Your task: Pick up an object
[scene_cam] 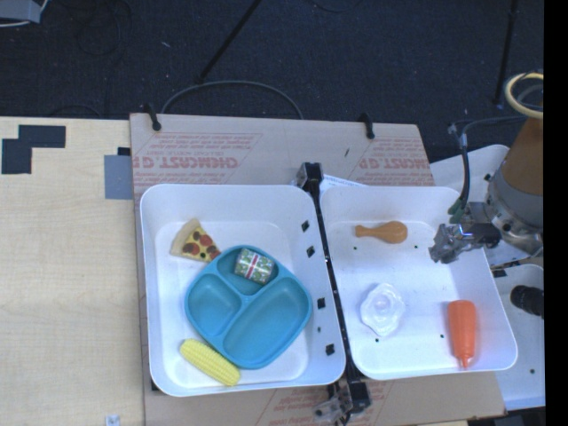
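The right bin (497, 322) holds a brown chicken drumstick (382, 232) near its back, a white crumpled piece (382, 308) in the middle and an orange carrot (461, 331) at the front right. My gripper (446, 242) hangs over the right bin's far right part, just right of the drumstick and apart from it. Nothing shows between its fingers. The left bin (155, 264) holds a blue divided plate (248, 319) with a small green can (255, 265) in its back compartment, a pizza slice (194, 241) and a yellow corn cob (209, 362).
A black divider (324, 282) separates the two bins. Brown cardboard (266, 153) lies under and behind them. The arm's grey body with its orange band (524, 171) stands at the right edge. A wooden tabletop (62, 273) stretches to the left.
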{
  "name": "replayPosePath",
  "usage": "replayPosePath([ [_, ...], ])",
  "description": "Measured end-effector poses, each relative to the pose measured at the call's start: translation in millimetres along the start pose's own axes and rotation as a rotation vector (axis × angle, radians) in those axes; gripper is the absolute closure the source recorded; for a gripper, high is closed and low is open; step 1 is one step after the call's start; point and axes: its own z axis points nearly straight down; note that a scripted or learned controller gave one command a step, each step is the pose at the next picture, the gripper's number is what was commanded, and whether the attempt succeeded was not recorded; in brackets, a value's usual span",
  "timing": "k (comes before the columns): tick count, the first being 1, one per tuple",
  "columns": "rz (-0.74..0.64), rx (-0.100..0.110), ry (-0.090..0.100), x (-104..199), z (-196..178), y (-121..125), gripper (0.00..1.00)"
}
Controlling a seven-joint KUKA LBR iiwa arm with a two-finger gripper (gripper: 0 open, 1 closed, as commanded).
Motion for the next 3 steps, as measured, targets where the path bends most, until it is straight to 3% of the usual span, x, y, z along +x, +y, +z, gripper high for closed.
replayPosePath([
  [2,0.0,0.001,0.0,104.2,8.0,-17.6,1.0],
  [3,-0.001,-0.001,-0.001,155.5,10.3,-4.0,1.0],
])
